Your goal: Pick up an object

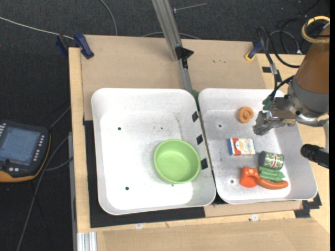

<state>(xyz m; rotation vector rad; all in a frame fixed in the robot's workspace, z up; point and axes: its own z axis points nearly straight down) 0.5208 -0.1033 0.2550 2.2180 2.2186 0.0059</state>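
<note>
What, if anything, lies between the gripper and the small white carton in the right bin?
Nothing visible does. The gripper hangs over the right bin, and bare bin floor separates it from the white carton. The orange round item sits off to the gripper's side, away from that path.

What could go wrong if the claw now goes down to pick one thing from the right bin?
1. The claw hangs between the orange round thing and the small box, so it may push one aside rather than grasp it.
2. The can, red cup and red-green piece lie packed together; a grasp there may catch two.
</note>
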